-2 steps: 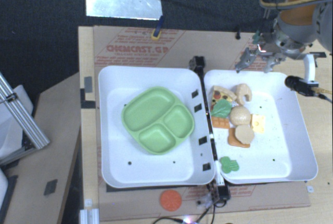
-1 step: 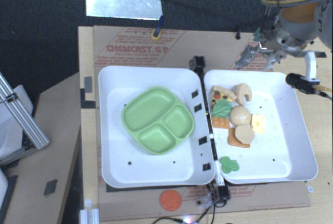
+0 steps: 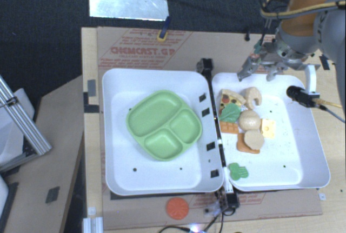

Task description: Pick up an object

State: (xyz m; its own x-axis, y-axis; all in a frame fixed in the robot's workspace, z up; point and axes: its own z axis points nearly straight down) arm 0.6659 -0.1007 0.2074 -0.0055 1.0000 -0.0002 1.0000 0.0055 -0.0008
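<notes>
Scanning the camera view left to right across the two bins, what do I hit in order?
Left white bin → light green three-compartment plate → black divider strip between the bins → cluster of toy food pieces → small yellow cheese-like square → right white bin's outer rim.

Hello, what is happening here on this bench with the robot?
A grey robot arm reaches in from the right, and its gripper hangs over the back edge of the right bin. It holds nothing. A pile of toy food lies in that bin. The left bin bears a green divided plate.
</notes>
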